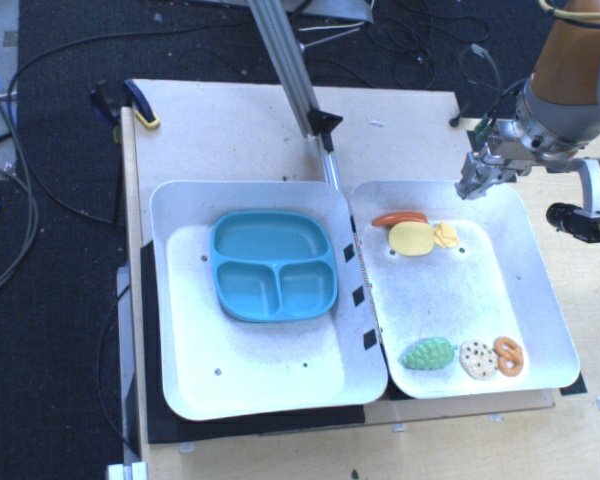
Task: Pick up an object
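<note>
The right bin (540,298) holds several toy foods. A red hot dog (399,218) lies at its far left, touching a yellow lemon-like piece (413,239) with a small yellow bit (446,235) beside it. Along the near edge sit a green leafy piece (427,354), a speckled cookie (477,359) and an orange pretzel (509,355). My gripper (474,186) hangs over the far edge of the right bin, up and to the right of the hot dog, with nothing visibly between its fingers.
A blue divided plate (274,265) lies in the left bin (180,368). A grey metal pole (285,48) slants from the top of the view down to the gap between the bins. Cables run over the dark floor on the left.
</note>
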You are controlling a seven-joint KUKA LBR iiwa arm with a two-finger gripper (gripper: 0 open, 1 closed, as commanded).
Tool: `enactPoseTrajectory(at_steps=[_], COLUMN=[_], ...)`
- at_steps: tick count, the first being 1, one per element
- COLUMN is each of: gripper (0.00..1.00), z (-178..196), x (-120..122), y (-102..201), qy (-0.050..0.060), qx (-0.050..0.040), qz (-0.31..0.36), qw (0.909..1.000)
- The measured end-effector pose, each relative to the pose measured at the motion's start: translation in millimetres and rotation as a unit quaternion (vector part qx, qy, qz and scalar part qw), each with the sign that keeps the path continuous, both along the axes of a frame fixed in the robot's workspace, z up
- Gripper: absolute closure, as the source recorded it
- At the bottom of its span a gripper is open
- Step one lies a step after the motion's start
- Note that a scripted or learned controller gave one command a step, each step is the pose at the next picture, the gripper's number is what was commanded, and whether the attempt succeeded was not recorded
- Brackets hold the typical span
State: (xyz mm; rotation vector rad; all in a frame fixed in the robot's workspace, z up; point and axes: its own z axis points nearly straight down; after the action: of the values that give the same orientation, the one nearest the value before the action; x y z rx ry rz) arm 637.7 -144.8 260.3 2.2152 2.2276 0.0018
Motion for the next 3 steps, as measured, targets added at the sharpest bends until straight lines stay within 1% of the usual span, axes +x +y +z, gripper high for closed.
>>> enactPoseTrajectory(at_steps=[1,2,3], gripper=[1.00,1.00,1.00], z=[2.3,3.3,1.8], x=[-3.0,-9.1,-7.9], y=[47.1,103.4,149.1], qy=[0.000,0.001,0.000], qx=[0.0001,0.0001,-0.0005], qz=[0.001,0.001,0.000], qw=[1.0000,1.0000,1.0000])
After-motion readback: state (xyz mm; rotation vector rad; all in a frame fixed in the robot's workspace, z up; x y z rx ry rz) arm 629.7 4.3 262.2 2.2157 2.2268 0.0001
